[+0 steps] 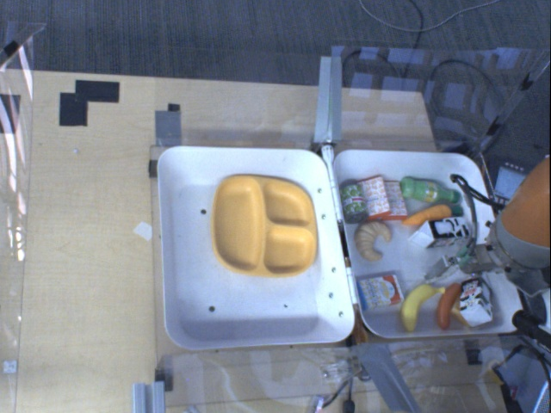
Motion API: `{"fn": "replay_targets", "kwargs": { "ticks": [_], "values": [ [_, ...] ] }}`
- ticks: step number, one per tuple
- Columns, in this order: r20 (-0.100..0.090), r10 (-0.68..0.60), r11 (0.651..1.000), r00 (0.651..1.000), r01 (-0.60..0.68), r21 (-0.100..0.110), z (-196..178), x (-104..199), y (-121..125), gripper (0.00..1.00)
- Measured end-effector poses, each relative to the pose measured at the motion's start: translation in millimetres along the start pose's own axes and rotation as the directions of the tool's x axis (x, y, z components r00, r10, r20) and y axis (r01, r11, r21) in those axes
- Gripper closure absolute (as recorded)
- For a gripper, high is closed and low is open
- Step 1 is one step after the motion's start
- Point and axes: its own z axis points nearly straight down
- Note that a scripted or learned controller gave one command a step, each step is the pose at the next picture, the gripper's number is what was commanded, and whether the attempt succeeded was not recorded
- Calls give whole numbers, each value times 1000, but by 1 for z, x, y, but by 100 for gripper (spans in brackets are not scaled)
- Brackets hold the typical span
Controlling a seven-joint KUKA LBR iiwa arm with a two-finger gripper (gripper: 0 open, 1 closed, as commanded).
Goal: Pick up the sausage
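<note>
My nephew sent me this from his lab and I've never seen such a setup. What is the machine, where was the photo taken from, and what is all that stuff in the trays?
The photo comes from one fixed camera above a wooden bench, looking down at a slant. Two shallow white bins sit side by side. The left bin holds a yellow divided plate. The right bin holds toy food: a croissant, a banana, a carrot, a green bottle, small packets, and the reddish sausage beside the banana, which the machine is meant to pick up. The machine is a robot arm, grey and orange, reaching in from the right. Its end effector hangs over the right bin, just above the sausage. I see nothing held in it.
</note>
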Motion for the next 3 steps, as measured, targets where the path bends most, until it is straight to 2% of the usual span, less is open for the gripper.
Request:
{"fn": "replay_targets", "kwargs": {
  "ticks": [1, 2, 3],
  "values": [
    [-9, -12, 1000, 1000, 12, 11, -8, 41, 3, 0],
    [-6, -47, 999, 999, 47, 3, 1, -2, -1, 0],
    [-10, -111, 994, 994, 111, 10, -3, 35, 2, 0]
  ]
}}
